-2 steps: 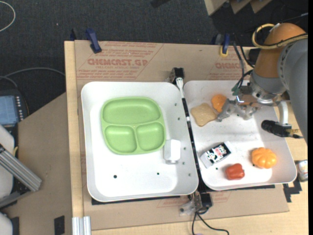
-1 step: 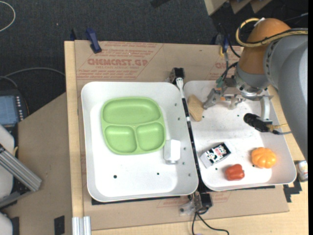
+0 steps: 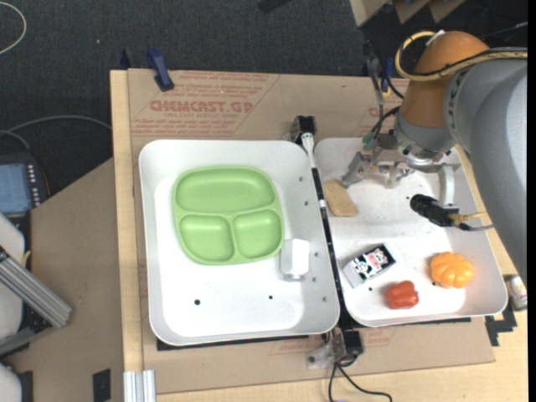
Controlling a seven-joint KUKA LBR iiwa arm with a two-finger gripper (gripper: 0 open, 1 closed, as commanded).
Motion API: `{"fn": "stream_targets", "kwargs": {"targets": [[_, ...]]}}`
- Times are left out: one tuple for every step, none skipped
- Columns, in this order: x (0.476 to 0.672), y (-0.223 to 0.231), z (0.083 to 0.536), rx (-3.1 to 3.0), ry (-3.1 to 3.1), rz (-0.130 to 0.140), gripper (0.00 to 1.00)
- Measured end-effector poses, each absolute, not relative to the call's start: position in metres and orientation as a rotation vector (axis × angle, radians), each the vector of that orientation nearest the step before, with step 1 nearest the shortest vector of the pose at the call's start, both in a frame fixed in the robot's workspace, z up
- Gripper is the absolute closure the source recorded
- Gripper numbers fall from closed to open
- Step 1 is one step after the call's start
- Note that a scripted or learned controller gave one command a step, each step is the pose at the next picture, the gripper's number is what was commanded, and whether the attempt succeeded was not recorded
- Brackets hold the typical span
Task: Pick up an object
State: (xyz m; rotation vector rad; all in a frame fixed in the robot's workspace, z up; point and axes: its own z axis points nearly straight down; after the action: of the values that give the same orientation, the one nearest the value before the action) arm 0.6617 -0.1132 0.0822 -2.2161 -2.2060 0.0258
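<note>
A green divided tray (image 3: 227,214) fills the left bin (image 3: 159,258); in the right bin (image 3: 477,304) lie a tan wooden block (image 3: 339,198), then a red pepper (image 3: 402,295). Above the block, the pincer (image 3: 378,167) hangs spread and empty, apparently approaching; next it must descend and close.

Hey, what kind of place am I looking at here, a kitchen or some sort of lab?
Most likely a robotics lab test bench, not a kitchen. A grey robot arm reaches over two white bins on a cardboard-covered bench, the items look like toy food, for example a small orange pumpkin, and cables trail around.
</note>
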Motion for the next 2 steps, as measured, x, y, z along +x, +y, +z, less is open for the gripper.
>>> {"fn": "stream_targets", "kwargs": {"targets": [[0.662,-0.114,0.082,-2.215,-2.206,0.024,0.00],[0.663,-0.168,0.082,-2.225,-2.209,0.015,0.00]]}}
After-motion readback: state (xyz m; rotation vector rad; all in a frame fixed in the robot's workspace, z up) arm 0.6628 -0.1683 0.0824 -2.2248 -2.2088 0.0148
